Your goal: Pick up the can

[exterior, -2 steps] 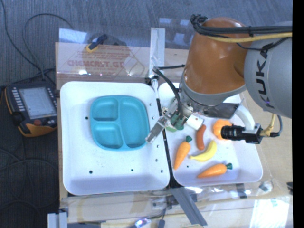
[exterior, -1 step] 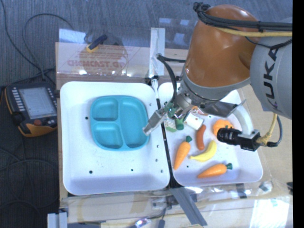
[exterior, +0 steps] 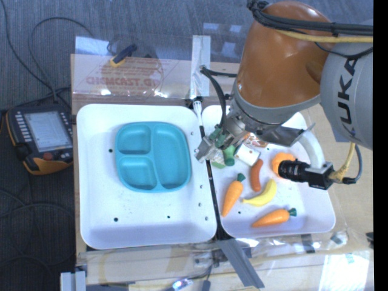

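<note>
Hanging low at the left edge of the right bin (exterior: pixel 322 222), the claw (exterior: pixel 210 150) sat close to the wall it shares with the left bin (exterior: pixel 97 226). The arm's bulk and the slant of the view hid its tips, so whether it was spread or pressed together could not be told, and nothing could be seen gripped in it.

The can (exterior: pixel 248 154) appeared to be the small white thing with a red-marked label, partly hidden under the wrist toward the bin's far-left corner. It lay just to the right of the claw, with a green item (exterior: pixel 228 157) between them and a red pepper (exterior: pixel 257 173) just beside it on the near side.

Judged from its look, the can would be stiff and light, with smooth, rather slippery walls, and it might roll if it lay on its side. The best hold would probably be across its round body near the middle, squarely, so it would not squirt out. The crowding neighbours left little room, so the claw would probably need to shift right first.
</note>
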`<state>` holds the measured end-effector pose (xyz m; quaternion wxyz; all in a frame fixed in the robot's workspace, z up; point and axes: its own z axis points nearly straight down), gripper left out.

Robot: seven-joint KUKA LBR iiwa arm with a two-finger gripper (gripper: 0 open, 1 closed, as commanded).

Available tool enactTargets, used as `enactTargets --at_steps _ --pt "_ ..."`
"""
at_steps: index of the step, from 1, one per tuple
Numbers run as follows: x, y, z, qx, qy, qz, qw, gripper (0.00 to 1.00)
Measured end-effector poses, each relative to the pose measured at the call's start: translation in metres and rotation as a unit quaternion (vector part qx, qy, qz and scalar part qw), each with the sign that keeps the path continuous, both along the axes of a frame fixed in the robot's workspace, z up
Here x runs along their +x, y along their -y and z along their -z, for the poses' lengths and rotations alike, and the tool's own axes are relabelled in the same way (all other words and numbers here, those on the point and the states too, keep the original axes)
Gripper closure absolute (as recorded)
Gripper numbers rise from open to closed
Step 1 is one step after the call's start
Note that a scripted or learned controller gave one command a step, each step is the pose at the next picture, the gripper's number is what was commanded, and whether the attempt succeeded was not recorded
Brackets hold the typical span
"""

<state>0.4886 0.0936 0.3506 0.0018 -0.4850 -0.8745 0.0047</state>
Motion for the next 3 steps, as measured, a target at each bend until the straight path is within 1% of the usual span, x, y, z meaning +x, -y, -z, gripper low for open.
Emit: enactTargets --at_steps 1,2,3 --pt "0.0 0.0 0.0 -0.0001 0.0 0.0 1.0 0.0" --pt "0.112 -0.063 -0.05 -0.0002 0.002 0.098 0.9952 0.0" --pt "0.077 -0.123 0.081 -0.0016 0.0 0.252 0.9677 0.0"
